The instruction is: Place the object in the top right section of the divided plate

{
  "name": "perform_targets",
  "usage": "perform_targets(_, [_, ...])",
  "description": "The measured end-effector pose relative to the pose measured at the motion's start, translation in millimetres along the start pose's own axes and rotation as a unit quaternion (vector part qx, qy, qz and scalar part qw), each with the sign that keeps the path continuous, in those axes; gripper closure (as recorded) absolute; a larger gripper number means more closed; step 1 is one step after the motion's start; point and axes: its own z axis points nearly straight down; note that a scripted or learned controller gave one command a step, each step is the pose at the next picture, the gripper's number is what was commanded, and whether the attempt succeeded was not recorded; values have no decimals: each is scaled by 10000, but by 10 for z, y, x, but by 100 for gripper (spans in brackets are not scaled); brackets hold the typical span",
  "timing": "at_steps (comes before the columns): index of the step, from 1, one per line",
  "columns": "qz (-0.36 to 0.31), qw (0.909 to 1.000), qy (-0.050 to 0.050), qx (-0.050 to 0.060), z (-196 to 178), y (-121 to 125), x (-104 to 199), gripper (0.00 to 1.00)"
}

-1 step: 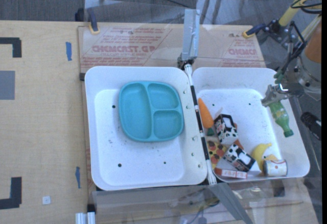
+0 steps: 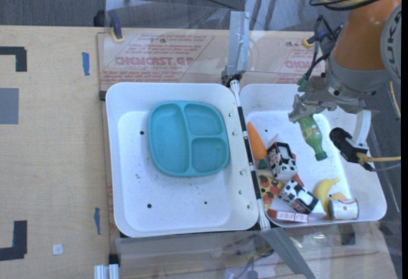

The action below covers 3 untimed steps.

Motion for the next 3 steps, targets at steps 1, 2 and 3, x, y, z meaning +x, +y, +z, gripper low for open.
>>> perform_targets(1, [-416,9991,7,35,388,-244,999,100])
perform_targets(2, [-719,9974,6,18,-110,-676,1670,100])
perform_targets(3, [-717,9974,7,17,-110,-676,1668,0])
